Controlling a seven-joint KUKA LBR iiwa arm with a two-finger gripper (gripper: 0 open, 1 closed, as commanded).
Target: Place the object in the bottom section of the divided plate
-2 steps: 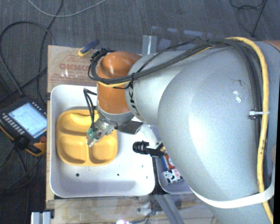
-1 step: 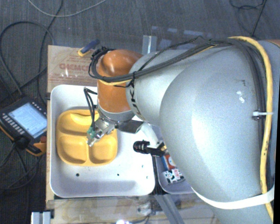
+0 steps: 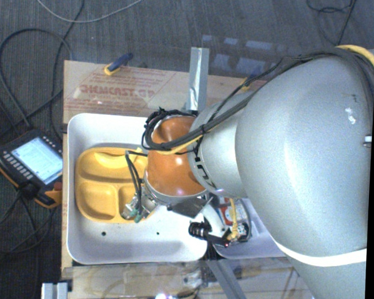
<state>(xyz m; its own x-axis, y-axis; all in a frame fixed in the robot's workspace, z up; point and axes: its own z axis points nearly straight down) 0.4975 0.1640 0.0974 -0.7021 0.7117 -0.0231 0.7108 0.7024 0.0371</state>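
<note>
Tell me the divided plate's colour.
Yellow; the plate shows in the camera view, in the left white bin.

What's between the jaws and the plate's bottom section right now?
Nothing visible. The gripper sits at the lower right edge of the yellow divided plate in the left white bin. The arm's wrist hides the plate's right side, and no object is discernible.

Yellow divided plate (image 3: 97,188), flat in left white bin (image 3: 106,251)

A single fixed camera above the bench looks down at a slant on the white bin (image 3: 88,244), with the arm (image 3: 299,151) looming close from the right.
</note>
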